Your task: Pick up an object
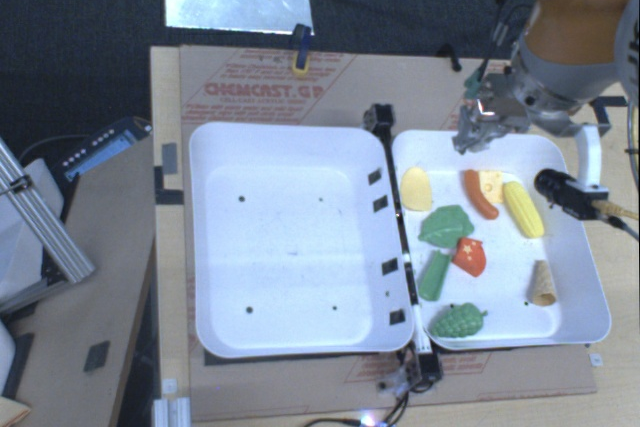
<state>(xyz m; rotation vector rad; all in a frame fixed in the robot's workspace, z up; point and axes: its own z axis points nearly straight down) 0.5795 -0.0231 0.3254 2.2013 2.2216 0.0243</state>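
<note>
1. Camera view: gripper (474,137) seen at 12 o'clock edge of right bin (580,315); finger gap can't be told, nothing seen held.
2. Corn (523,208), sausage (480,194) lie at 5 o'clock from it.
3. Left bin (290,235) at 9 o'clock.

Toy foods lie scattered in the right bin (580,310): corn cob (524,208), sausage (480,194), lettuce leaf (446,224), cucumber (434,276), ice-cream cone (541,284).
</note>
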